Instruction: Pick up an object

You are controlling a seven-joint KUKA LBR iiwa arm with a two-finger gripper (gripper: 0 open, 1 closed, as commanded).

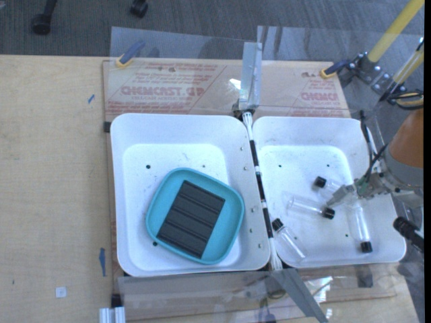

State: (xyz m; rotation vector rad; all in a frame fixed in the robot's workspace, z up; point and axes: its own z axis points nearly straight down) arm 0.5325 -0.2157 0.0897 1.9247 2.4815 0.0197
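Observation:
The right bin point(296, 136) holds several clear plastic tubes with black caps. One tube point(310, 209) lies near the middle, another point(360, 226) lies upright along the right side, and a third point(287, 239) rests at the front left corner. A loose black cap point(319, 181) sits further back. My gripper point(342, 194) comes in from the right and hangs low over the bin, just right of the middle tube and beside the top of the right-hand tube. Nothing is visibly held.
The left bin point(135, 147) carries a teal tray point(158, 204) with a dark ribbed block point(192, 219) on it. A metal divider post point(251, 73) stands behind the bins. Cables and yellow bars crowd the far right.

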